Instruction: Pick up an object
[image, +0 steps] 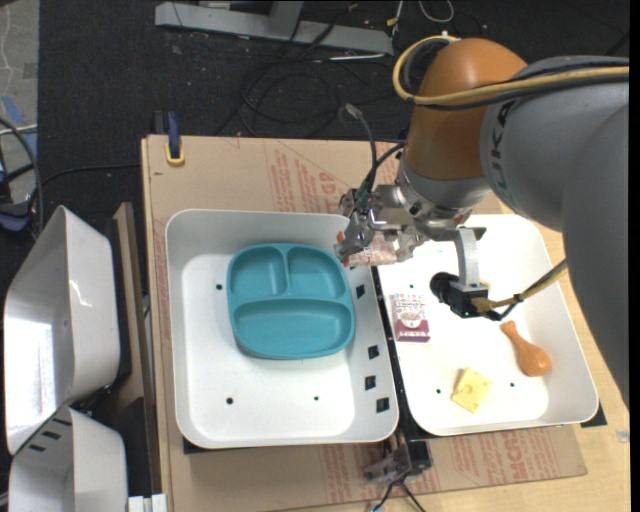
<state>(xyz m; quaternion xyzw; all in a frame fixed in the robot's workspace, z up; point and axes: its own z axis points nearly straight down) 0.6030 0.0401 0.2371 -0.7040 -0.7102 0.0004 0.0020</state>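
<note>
The small purple-and-white printed card (410, 317) lies flat in the right white bin (560, 400), just below the tool (372, 243), whose opening I cannot tell.

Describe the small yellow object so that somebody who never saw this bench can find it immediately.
Start at the right white bin, the one the grey arm hangs over. Near its front edge lies the yellow wedge, like a piece of cheese. It sits in front of the pink card and left of the orange drumstick-shaped toy; it alone is yellow.
</note>
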